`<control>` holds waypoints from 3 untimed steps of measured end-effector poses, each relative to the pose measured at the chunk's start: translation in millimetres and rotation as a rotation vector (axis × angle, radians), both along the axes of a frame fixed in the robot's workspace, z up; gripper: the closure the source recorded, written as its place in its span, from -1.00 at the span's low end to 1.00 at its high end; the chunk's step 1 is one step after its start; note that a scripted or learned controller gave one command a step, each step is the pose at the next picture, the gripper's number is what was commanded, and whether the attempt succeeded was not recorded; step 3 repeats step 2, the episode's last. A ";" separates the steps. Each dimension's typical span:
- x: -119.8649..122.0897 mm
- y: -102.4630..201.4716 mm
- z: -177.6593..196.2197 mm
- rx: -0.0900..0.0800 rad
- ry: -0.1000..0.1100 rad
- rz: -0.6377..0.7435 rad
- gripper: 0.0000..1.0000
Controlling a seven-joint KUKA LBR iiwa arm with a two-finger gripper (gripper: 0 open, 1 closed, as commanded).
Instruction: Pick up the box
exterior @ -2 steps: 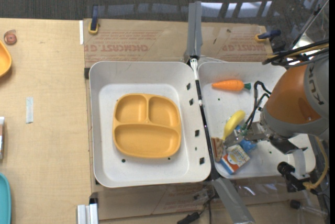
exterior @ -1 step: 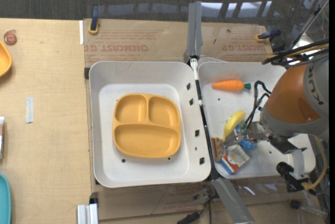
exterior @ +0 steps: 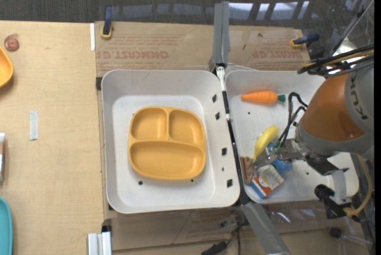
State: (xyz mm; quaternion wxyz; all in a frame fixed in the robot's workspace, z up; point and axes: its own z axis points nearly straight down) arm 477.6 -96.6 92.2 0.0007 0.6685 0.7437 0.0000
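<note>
Progress: my gripper (exterior: 278,154) is low in the right bin (exterior: 321,88), right above the box (exterior: 266,180); I judge the pick not yet done.
Hand: I cannot tell how it stands.
Box: lying flat near the right bin's front-left corner.
Left to do: grasp, lift clear.
Count, right bin: one box, one banana (exterior: 265,140), one carrot (exterior: 259,97).
Count, left bin (exterior: 119,128): one yellow divided plate (exterior: 168,143).
</note>
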 end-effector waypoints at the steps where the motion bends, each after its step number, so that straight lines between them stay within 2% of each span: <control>1: 0.0 1.2 -0.4 0.000 0.001 0.049 -1.00; 2: 0.0 0.2 7.6 -0.002 0.002 0.048 1.00; 3: 0.0 0.2 7.6 -0.002 0.002 0.048 1.00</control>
